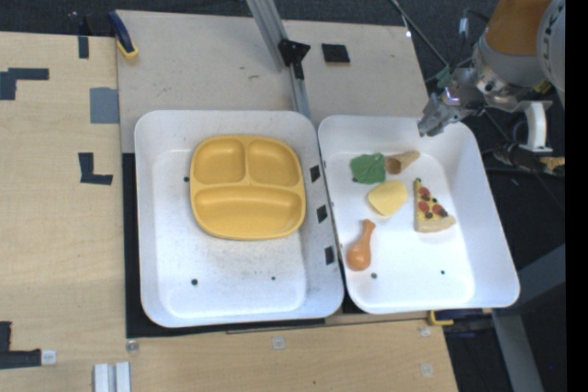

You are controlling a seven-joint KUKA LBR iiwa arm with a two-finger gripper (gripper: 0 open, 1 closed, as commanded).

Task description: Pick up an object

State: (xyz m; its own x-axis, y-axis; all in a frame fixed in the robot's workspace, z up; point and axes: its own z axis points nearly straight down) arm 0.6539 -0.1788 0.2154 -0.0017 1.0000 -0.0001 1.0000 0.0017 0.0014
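Waiting to start, by the look of it: nothing is being held yet, so the whole pick-up is still left to do. All the toy food is lying in the right bin (pixel 478 280), below the gripper (pixel 432 126) and to its left. Nearest the camera, and farthest from the jaws, an orange drumstick (pixel 359 247) is lying flat w/ its fat end down. Next, closer to the jaws, a pizza slice (pixel 429 207) w/ red dots is sitting beside a yellow chip-like piece (pixel 388 197). Closest under the jaws, a green leafy bit (pixel 368 167) and a small brown cone (pixel 401 162) are touching. The gripper is hanging over the bin's top edge, apart from all of them. Can't tell if the jaws are open or closed. A yellow tray (pixel 247 186) is sitting in the left bin (pixel 165 289), far off.
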